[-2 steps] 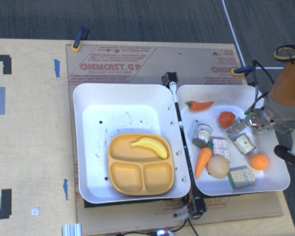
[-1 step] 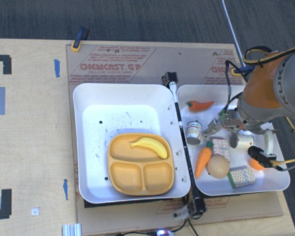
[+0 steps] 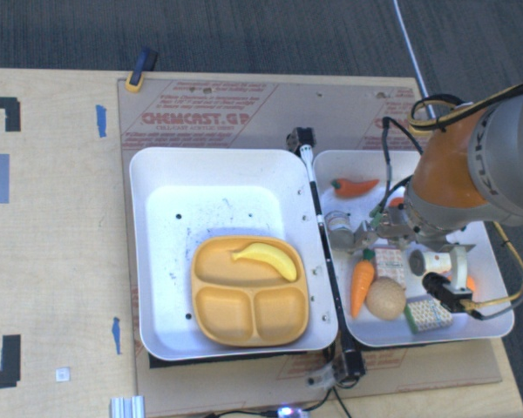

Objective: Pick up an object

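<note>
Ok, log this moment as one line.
arm: over right bin | hand: low, beside carrot | banana: on yellow tray, left bin | pick: not confirmed

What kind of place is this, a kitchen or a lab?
Probably a robot lab bench, not a kitchen: an arm reaches over two white bins, toy food like a banana and carrot lies inside, and cables run about.

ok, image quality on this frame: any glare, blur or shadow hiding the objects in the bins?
Camera view: even lighting, soft shadows; the banana on the yellow divided plate and the carrot read sharp. Mild glare on the left bin rim. The arm blocks part of the right bin; the gripper area is cluttered, hard to read.
</note>
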{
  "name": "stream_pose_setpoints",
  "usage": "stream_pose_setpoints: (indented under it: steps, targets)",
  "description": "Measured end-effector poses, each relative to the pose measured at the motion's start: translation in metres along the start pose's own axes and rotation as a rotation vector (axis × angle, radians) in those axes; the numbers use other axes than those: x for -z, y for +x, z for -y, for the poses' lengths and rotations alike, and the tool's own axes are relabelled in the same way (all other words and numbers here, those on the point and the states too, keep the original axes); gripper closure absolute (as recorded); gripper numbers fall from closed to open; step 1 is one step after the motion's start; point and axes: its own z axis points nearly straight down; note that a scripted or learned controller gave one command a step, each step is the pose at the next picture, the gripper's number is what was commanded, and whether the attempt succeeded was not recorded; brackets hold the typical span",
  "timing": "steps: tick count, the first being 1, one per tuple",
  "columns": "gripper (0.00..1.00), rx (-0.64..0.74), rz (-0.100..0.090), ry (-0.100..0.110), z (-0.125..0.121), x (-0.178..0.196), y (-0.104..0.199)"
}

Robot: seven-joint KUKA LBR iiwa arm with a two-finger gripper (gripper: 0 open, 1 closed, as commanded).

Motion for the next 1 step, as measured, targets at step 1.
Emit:
stream_pose_setpoints:
  steps: [1]
  targets:
    - [0.0, 0.0, -0.003, 0.002, 0.01, -0.0001, -0.0009]
